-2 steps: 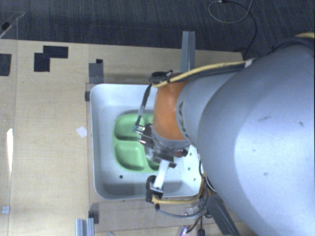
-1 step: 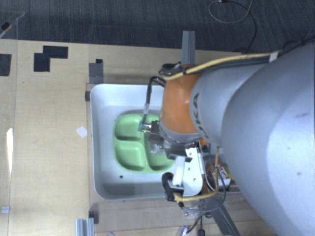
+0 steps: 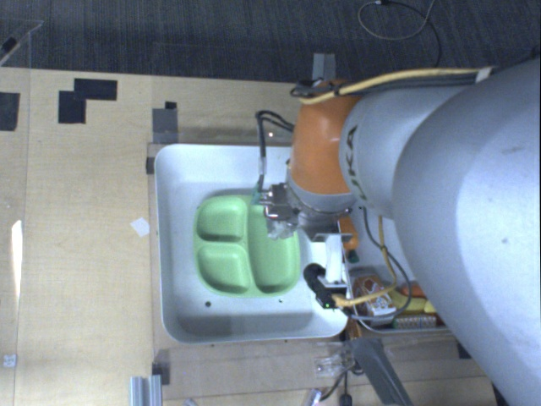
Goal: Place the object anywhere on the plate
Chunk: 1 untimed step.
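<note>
**Arm low over the plate's right side, grasp hidden**

You are looking down on a pale wooden counter (image 3: 76, 252) with a shallow white bin (image 3: 173, 252) set into it. A green plate (image 3: 224, 244) with three compartments lies in the bin, nearer its right wall than its left. Two smaller compartments sit one above the other on the plate's left side; a long one runs down its right side.

The grey arm (image 3: 456, 218) comes in from the counter's right edge and covers most of that side. Its orange band (image 3: 317, 155) sits above the bin's far right corner, and the wrist below it ends over the top of the plate's long right compartment. The hand (image 3: 277, 220) shows as a small cluster of metal parts at that spot, just over the divider between the compartments. You cannot tell from here whether it is open, closed or gripping anything, because the wrist hides the underside.

You cannot make out the object to be placed. The visible parts of the plate's compartments show plain green.

To the right of the plate, past the bin's wall and partly under the arm, the second bin (image 3: 406, 311) holds a jumble of small coloured items, too hidden to name. A black cable (image 3: 397, 11) loops on the dark floor beyond the counter's far edge
</note>
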Tool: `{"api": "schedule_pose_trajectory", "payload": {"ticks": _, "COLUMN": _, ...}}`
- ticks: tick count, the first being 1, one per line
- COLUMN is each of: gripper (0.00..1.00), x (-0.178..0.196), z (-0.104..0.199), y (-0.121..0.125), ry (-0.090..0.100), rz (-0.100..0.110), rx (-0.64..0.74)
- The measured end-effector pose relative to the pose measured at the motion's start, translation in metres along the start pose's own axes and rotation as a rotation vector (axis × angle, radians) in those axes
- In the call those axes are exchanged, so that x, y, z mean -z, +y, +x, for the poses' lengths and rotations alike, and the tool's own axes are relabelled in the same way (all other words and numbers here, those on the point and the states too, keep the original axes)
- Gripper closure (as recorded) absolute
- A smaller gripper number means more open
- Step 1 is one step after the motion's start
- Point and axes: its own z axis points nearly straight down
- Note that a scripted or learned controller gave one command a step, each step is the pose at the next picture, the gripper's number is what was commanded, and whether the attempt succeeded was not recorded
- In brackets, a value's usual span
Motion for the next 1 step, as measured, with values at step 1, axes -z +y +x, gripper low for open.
{"api": "schedule_pose_trajectory", "payload": {"ticks": 1, "gripper": 1.0, "x": 0.0107, "z": 0.0007, "y": 0.0012, "ry": 0.001, "rz": -0.003, "rx": 0.004}}
